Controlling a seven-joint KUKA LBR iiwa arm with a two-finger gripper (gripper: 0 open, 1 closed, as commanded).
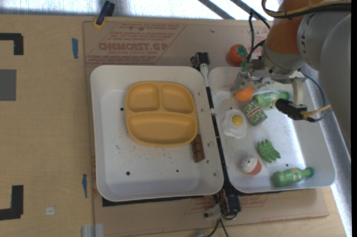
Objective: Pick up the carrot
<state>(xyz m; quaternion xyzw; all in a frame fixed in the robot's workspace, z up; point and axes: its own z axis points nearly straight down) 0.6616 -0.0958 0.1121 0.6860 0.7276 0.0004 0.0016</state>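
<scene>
two bins: a left bin and a right bin sit side by side on the counter; the arm reaches into the right one from the right.
carrot: the carrot lies near the far left corner of the right bin, a small orange piece with its green top seeming to point toward the arm.
jaws: the jaws hang right over the carrot's far end, touching or nearly so; i cannot tell how far open they are, nor whether anything sits between them.
neighbours: a green and white packet lies just beside the carrot on the near side, a fried egg a little nearer still, and a tomato rests outside the bin beyond the rim.
left bin: it holds a yellow plate and a brown bar, well apart from the work.
step in hand: closing on the carrot, by my reading.
how to do it well: centre over the orange body, not the leafy end, come straight down, keep off the packet and the bin wall, then lift slowly.
risk: a grip at the tip could let it slip out.
</scene>
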